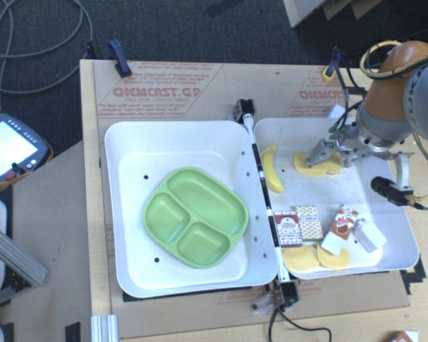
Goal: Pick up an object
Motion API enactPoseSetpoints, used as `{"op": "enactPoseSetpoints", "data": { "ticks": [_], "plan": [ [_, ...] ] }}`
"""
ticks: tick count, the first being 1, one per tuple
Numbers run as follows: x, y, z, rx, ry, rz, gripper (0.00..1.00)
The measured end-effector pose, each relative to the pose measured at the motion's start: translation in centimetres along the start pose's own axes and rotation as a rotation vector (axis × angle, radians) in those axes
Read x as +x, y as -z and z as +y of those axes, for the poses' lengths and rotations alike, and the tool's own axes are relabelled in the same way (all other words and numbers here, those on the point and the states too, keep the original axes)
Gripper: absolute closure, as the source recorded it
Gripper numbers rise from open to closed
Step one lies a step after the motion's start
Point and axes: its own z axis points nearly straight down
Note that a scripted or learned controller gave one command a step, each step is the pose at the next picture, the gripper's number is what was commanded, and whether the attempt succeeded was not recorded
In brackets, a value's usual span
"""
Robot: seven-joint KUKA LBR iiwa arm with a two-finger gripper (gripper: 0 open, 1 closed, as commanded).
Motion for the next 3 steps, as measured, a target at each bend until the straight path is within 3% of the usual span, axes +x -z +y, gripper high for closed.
{"op": "enactPoseSetpoints", "data": {
  "ticks": [1, 2, 3],
  "plan": [
    [-0.5, 0.0, -0.6, 0.001, -0.001, 0.000, 0.00],
    [-2.4, 9.3, 0.4, -0.003, -0.001, -0.003, 0.00],
    [0.2, 0.6, 1.5, 0.001, 0.000, 0.000, 0.00]
  ]
}}
